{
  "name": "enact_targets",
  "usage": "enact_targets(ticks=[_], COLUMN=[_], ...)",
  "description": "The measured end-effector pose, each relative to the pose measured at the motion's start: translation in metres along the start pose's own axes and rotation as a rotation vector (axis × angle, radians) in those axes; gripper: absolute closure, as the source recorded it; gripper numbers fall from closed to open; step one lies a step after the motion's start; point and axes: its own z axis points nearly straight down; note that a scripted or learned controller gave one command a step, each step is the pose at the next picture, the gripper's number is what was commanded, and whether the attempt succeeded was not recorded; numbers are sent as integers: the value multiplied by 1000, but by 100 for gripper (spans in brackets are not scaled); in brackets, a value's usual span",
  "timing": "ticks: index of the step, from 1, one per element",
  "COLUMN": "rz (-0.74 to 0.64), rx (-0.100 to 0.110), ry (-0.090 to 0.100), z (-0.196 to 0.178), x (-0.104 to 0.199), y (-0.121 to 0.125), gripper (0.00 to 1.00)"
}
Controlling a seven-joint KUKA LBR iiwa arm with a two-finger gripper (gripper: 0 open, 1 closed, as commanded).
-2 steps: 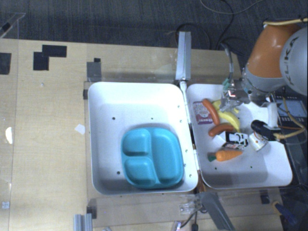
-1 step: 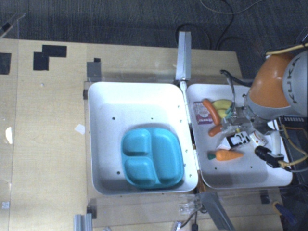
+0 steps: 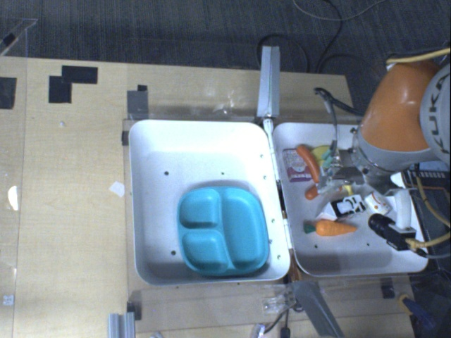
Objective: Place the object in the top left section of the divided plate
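A blue divided plate (image 3: 224, 229) lies in the left bin (image 3: 162, 153), towards its front. Its top left section (image 3: 199, 213) holds nothing. My gripper (image 3: 331, 178) hangs low over the right bin (image 3: 352, 255), amid the loose items. A red-orange sausage (image 3: 306, 160) lies just to its left, and a small orange piece (image 3: 311, 193) sits right by the gripper's tip. A carrot (image 3: 335, 227) lies in front of the gripper. Nothing can be made out between the fingers.
Behind the gripper lie a yellow-green item (image 3: 324, 152) and a purple packet (image 3: 292, 165). A black and white item (image 3: 349, 205) sits under the wrist. A metal post (image 3: 269, 83) rises between the bins at the back. Cables (image 3: 394, 234) trail at the right bin's edge.
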Motion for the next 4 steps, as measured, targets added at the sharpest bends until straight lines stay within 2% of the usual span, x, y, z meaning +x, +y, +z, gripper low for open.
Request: enact_targets(ticks=[1,2,3,4], rz=[-57,-246,-342,-269], rx=[2,3,3,-3], ry=[1,1,2,-1], z=[7,29,29,-217], x=[15,45,112,35], y=[65,-7,-29,-36], gripper=[100,100,100,100])
